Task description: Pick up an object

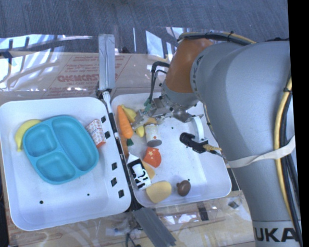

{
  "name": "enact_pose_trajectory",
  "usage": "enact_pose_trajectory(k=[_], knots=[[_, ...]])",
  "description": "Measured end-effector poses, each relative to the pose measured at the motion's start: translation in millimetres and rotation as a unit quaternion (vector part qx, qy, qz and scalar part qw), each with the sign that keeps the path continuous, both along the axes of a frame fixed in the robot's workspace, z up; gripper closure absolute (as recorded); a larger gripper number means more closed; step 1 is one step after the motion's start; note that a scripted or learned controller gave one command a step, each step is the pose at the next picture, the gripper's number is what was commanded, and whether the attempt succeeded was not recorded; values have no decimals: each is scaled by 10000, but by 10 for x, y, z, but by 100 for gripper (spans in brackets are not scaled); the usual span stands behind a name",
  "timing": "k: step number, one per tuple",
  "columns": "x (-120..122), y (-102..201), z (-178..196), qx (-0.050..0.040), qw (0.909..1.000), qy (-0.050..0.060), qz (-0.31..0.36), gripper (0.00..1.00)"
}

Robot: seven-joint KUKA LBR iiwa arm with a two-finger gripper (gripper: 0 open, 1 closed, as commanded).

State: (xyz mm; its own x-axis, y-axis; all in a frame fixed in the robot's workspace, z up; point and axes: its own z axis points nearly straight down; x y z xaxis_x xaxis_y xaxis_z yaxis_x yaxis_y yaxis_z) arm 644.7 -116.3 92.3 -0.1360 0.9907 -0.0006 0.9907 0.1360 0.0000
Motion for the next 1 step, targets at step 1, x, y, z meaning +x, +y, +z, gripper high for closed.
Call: enact_pose_trajectory(k=[1], knots=[[12, 11, 117, 0, 10000, -11, 29, 100]])
